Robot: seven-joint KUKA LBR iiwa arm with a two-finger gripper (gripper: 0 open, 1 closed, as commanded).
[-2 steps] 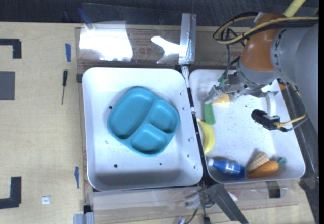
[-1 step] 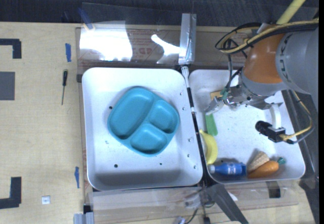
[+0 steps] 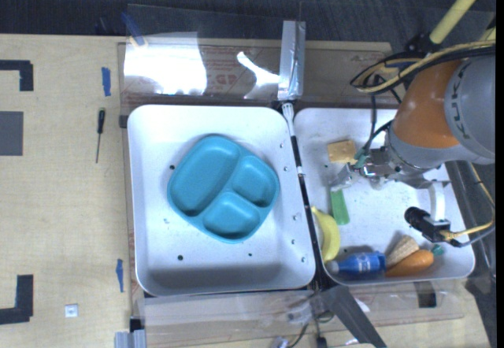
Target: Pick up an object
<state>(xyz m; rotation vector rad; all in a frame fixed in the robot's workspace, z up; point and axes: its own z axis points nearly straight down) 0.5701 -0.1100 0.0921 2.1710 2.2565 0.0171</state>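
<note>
Over the right shallow white bin [image 3: 457, 260] hangs the grey arm with its orange band [image 3: 421, 114], and its two-finger gripper [image 3: 346, 173] sits low near the bin's left side. Whether the fingers are released or clenched, I cannot tell from this angle. Just above the gripper lies a tan, sponge-like block [image 3: 342, 151]; just below it, a small green stick-shaped piece [image 3: 339, 205] rests on the bin floor. Nothing is visibly grasped.

Down along the bin's left wall curves a yellow banana [image 3: 328, 233], and beside its lower end lies a blue bottle on its side [image 3: 361, 263]. Farther right along the front edge, an orange carrot-shaped toy [image 3: 413, 261] touches a beige cone-like piece [image 3: 401, 248].

In the left shallow white bin [image 3: 150, 260] a turquoise plastic divided plate [image 3: 224, 186] sits in the middle. Both bins rest on the pale wooden tabletop [image 3: 55, 205].
</note>
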